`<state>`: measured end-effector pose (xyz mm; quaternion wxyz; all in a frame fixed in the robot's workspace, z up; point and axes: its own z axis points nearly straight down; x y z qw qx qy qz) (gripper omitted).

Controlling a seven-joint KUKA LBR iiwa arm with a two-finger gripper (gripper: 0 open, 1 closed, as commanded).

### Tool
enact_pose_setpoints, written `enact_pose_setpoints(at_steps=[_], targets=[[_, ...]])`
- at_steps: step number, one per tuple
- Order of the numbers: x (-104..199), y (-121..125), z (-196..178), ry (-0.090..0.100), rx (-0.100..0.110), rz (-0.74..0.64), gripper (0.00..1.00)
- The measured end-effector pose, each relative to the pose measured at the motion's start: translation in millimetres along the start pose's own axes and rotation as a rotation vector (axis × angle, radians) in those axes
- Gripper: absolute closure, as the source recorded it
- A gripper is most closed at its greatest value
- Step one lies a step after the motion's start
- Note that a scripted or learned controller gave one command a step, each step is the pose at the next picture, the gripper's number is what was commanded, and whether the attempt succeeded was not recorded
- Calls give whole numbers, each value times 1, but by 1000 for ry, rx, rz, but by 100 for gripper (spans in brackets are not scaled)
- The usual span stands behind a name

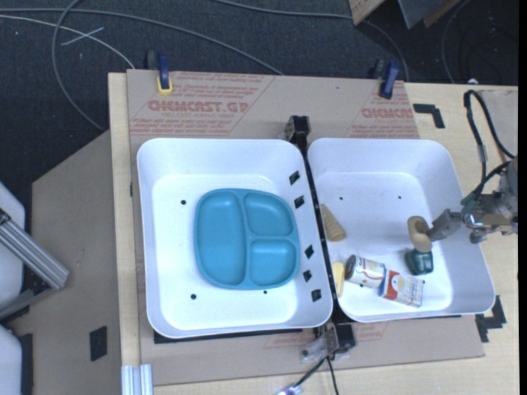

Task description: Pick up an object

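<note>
The right bin (387, 167) holds several small things. A tan wedge (333, 222) lies by its left wall. A white, red and orange tube (385, 279) rests near the front. A small teal object (421, 261) sits just right of the tube, with a tan cylindrical piece (419, 232) right behind it. My gripper (451, 223) reaches in over the bin's right rim, low and close to the tan cylindrical piece, its tip just right of it. Nothing is visibly held.
In the left bin (165, 179) a blue divided plate (245, 239) lies flat in the middle. Black clips run along the wall between the two bins. Cables hang at the bench's right side near the gripper.
</note>
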<state>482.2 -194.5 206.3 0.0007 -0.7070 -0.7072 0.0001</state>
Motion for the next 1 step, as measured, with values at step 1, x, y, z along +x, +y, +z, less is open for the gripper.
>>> enact_pose_setpoints(at_steps=[1], targets=[[2, 0, 42, 2, 4, 0, 0]])
